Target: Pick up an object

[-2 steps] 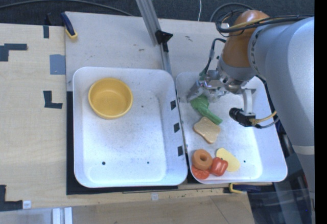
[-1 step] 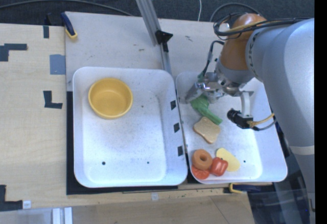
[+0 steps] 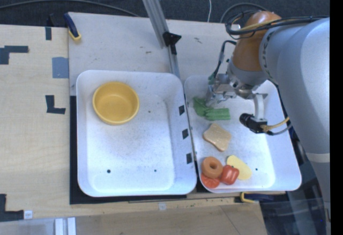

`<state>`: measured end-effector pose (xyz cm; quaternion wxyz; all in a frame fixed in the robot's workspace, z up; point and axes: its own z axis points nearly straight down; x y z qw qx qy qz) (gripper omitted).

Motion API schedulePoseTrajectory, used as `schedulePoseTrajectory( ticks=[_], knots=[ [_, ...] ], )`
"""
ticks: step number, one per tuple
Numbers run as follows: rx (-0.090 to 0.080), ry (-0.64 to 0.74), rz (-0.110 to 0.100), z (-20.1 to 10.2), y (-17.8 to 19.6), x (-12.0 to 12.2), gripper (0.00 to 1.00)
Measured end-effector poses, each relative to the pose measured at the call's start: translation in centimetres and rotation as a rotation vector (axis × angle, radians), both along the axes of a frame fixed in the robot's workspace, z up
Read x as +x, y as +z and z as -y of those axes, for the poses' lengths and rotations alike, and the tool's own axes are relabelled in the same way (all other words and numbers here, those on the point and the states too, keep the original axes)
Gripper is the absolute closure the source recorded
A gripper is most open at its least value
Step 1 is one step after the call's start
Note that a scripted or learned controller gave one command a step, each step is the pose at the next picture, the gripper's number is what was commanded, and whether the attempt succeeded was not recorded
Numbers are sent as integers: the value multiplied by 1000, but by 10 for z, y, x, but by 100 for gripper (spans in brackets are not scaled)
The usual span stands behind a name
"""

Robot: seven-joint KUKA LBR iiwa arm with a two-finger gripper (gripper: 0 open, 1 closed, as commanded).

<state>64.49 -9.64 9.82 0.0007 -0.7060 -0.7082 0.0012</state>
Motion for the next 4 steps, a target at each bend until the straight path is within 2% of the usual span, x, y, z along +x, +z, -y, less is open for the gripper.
schedulePoseTrajectory(
  ticks=[1, 3, 4],
  knots=[
    [0, -2, 8, 5, 62, 1, 100],
    [0, -2, 7, 6, 151, 6, 100],
    [1, 1, -1, -35, 140, -15, 100]
  ],
)
